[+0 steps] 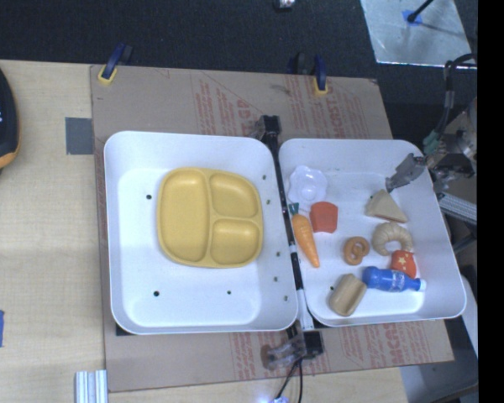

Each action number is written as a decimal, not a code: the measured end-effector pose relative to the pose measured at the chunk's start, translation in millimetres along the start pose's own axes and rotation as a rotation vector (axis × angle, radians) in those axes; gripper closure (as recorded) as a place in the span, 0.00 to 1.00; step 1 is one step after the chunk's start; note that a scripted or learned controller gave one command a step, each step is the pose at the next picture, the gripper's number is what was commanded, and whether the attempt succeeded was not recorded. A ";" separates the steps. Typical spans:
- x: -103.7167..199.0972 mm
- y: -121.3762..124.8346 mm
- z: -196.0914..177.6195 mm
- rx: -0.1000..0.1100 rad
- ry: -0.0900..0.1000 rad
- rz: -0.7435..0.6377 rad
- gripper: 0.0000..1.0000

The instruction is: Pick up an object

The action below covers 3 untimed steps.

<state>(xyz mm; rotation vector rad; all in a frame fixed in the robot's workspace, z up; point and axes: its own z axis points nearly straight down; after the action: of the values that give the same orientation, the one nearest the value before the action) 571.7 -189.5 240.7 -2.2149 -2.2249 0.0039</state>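
Two shallow white plastic bins, the left (130,225) and the right (437,300), look smooth with a soft sheen. The yellow three-compartment plastic plate (210,217) is smooth and matt. A brown cardboard sheet (218,99) under the bins is dull and printed. The pale wood-grain counter (42,250) looks matt. The blue plastic bottle (391,280) shines slightly.
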 end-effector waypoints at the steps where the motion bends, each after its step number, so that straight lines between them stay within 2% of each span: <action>1: 44.1 4.4 132.6 -0.011 -0.003 0.002 0.00; 2: -26.7 -30.1 148.9 0.002 -0.001 0.007 0.00; 3: -23.4 -28.3 138.2 0.001 0.000 -0.002 1.00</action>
<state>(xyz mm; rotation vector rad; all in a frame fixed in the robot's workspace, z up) 543.0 -213.1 102.6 -2.2124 -2.2258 0.0048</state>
